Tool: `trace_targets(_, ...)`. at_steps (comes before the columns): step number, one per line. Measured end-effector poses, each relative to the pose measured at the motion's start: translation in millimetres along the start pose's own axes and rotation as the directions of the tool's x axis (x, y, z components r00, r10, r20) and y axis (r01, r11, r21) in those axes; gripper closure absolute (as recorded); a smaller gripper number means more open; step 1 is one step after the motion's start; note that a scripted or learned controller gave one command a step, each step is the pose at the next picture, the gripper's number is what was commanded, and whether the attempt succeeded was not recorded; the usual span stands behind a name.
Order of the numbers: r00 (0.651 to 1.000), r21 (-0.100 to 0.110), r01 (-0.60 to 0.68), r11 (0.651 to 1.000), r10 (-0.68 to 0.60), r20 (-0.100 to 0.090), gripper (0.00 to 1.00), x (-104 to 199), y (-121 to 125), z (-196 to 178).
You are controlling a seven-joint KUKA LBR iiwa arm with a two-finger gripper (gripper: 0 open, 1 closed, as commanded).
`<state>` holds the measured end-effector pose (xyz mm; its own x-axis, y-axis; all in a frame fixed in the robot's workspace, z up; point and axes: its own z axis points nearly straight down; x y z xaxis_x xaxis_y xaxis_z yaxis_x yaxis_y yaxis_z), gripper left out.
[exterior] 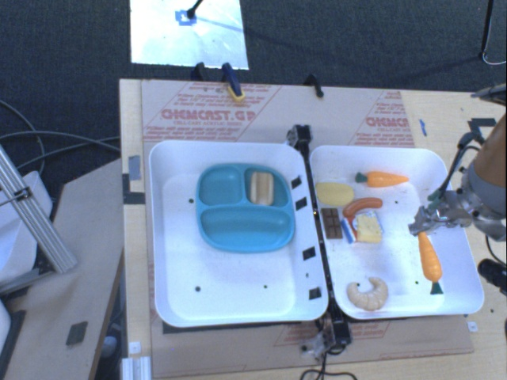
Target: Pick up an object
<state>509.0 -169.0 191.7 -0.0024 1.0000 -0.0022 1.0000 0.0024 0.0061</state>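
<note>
Orange carrot (429, 261) lies lengthwise, green tip toward camera, under the end effector (428, 221), finger state unclear.

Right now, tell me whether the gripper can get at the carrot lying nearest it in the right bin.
Probably yes. The gripper hovers just above the top end of that carrot, which lies alone near the right bin's edge with nothing over it.

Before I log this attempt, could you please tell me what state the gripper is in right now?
Gripper: at the right bin's right side, just above a toy carrot; open or shut cannot be told.
</note>
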Motion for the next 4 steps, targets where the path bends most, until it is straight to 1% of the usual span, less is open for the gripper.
trace_targets(1,1.000,0.001,0.002,1.000,-0.002,-0.001,1.00,-0.4,1.7,-34.7)
trace_targets(2,1.000,0.005,0.006,1.000,-0.006,-0.004,1.00,46.5,2.4,-29.4)
trace_targets(3,1.000,0.005,0.008,1.000,-0.008,-0.004,1.00,100.1,12.1,-21.0)
trace_targets(4,1.000,0.004,0.006,1.000,-0.006,-0.003,1.00,138.8,24.0,-36.0)
